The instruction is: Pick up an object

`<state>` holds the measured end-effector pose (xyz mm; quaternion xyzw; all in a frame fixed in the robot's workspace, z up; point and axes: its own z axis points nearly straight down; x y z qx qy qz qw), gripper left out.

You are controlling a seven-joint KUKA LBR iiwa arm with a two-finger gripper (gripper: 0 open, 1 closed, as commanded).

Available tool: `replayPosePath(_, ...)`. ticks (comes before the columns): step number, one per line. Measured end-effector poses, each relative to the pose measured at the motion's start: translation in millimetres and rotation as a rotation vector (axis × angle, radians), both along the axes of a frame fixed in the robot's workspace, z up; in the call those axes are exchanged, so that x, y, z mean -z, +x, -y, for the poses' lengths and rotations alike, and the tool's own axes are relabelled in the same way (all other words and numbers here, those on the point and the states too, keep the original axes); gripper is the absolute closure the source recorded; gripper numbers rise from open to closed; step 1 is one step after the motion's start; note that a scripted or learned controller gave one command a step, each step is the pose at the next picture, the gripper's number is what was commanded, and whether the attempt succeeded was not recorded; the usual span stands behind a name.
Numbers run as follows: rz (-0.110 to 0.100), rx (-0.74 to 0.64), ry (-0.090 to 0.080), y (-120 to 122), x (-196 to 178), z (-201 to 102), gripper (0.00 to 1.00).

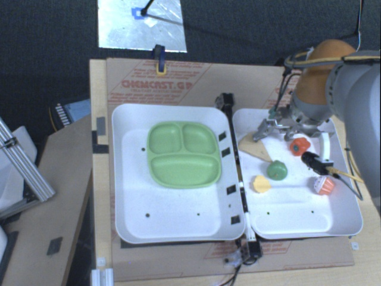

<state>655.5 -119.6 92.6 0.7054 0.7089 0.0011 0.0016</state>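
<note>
Nearest me in the white right bin lie a small yellow plastic lump and a round green toy, while my gripper, open or clenched I cannot tell, hangs at the flat tan wedge just beyond them, which, lying so thin on the floor, may slip out of a pinch.

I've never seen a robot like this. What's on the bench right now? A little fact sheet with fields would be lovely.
left bin: holds one green divided plate
right bin: holds five small things
items in right bin: tan wedge, green ball, yellow piece, orange-red piece, orange striped piece
gripper: over the far part of the right bin, beside the tan wedge
pickup: not yet done; every item lies in its bin
</note>
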Motion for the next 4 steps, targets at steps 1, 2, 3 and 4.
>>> replayPosePath(1,0.006,-0.002,0.000,2.1,-14.6,-0.2,1.00)
replayPosePath(2,0.002,0.000,0.000,6.9,-58.8,1.4,1.00)
replayPosePath(3,0.003,0.000,0.000,10.9,-103.1,0.7,1.00)
replayPosePath(4,0.005,-0.001,-0.001,5.9,-166.2,0.6,1.00)
